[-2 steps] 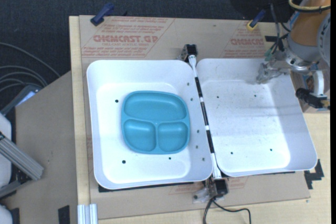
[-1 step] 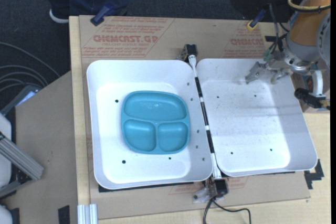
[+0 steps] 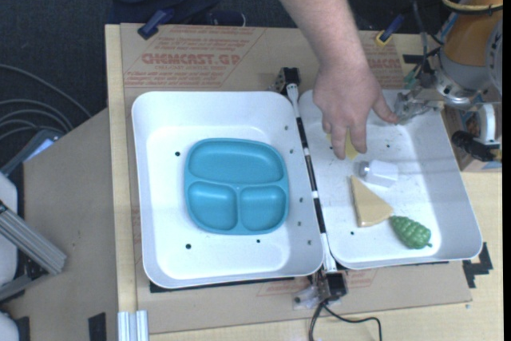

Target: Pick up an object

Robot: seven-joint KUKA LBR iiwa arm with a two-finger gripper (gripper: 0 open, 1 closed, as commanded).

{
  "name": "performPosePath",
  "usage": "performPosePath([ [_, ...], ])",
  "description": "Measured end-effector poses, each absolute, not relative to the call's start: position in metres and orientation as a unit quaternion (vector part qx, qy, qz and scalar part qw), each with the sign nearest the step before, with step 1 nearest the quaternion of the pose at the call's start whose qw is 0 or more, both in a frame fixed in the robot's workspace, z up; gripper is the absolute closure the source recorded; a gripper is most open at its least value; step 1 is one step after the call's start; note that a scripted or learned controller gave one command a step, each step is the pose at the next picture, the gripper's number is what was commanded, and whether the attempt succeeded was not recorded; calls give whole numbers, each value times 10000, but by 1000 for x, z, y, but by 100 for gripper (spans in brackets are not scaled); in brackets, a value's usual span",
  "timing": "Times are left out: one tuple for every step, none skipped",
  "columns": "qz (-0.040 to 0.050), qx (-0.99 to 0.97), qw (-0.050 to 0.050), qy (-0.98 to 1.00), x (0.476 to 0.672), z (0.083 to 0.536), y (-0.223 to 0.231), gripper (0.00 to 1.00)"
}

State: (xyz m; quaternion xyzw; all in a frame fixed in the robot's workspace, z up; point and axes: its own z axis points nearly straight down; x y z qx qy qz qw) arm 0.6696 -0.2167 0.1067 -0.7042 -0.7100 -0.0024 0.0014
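A person's bare hand [image 3: 349, 112] reaches down into the right white bin [image 3: 447, 172], fingers touching a small yellow piece [image 3: 352, 146]. Just below lie a clear plastic bottle [image 3: 375, 172], a tan wedge of cheese [image 3: 369, 204] and a green bumpy toy [image 3: 411, 231] (near the bin's front corner). The left white bin [image 3: 160, 172] holds a blue divided plate [image 3: 235, 185]. The gripper [image 3: 411, 101] hangs at the right bin's far edge; whether it is clenched I cannot tell.

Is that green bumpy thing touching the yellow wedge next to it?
Cannot tell. In the camera view the green bumpy thing sits right at the yellow wedge's lower corner; no clear gap or contact shows.
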Motion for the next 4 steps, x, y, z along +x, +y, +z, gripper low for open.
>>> performPosePath([
  [-24,-7042,19,-7100,670,106,-216,0],
  [2,-7067,11,-7076,666,85,-183,0],
  [1,-7067,15,-7075,667,85,-135,0],
  [4,-7067,15,-7075,667,85,-93,0],
])
